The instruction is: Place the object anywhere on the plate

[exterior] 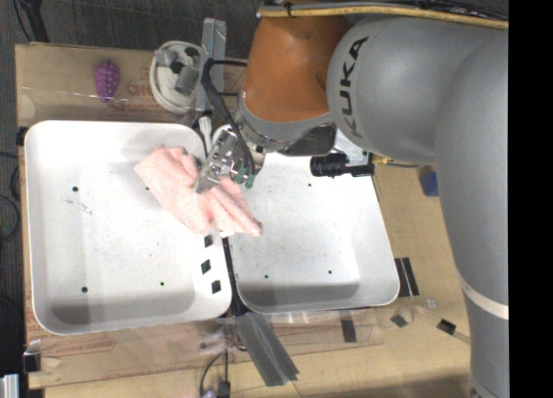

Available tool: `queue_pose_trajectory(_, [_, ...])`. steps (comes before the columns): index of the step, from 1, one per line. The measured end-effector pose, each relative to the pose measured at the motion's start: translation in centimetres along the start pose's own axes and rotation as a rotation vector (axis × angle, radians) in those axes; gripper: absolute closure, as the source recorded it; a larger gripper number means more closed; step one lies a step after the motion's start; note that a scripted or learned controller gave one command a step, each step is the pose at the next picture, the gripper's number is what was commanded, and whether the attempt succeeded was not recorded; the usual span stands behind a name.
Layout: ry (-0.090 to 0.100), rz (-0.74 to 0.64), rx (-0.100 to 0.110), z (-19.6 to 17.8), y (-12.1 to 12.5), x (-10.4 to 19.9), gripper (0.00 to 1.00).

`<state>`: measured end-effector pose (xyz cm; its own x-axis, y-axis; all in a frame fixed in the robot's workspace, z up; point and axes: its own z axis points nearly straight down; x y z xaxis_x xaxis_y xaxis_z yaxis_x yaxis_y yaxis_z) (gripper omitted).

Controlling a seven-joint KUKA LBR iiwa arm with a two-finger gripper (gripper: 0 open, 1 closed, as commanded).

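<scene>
While the arm (406, 68) reaches in from the right, its gripper (218, 163) sits low over the seam between the two bins, right on top of a pink cloth (200, 191). The cloth is crumpled and lies across the inner rim of the left bin (52, 232), with most of it in that bin's upper right part and its lower end draped over the divide toward the right bin (346, 249). The metal fingers touch the cloth's upper middle, but whether they are parted or closed on the fabric cannot be told from this angle, so a hold on the cloth is not confirmed. The orange band (285, 60) above the wrist hangs over the bench behind the bins. On the bench beyond the left bin lie a small purple object (106, 78) and, just beside the arm, a white round holder (177, 72). A blue bit (429, 182) shows at the right bin's far side, near the arm's grey body.
</scene>
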<state>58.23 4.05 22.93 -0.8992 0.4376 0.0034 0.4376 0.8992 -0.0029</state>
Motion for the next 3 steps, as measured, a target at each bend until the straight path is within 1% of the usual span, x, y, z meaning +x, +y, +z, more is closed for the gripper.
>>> queue_pose_trajectory(1, [-0.001, -0.406, 0.000, -0.2, 0.9, 4.3, 1.00])
queue_pose_trajectory(2, [-0.001, -0.457, 0.000, -0.1, 2.7, 9.0, 1.00])
queue_pose_trajectory(3, [-0.002, -0.457, 0.000, -0.1, 2.7, 9.0, 0.00])
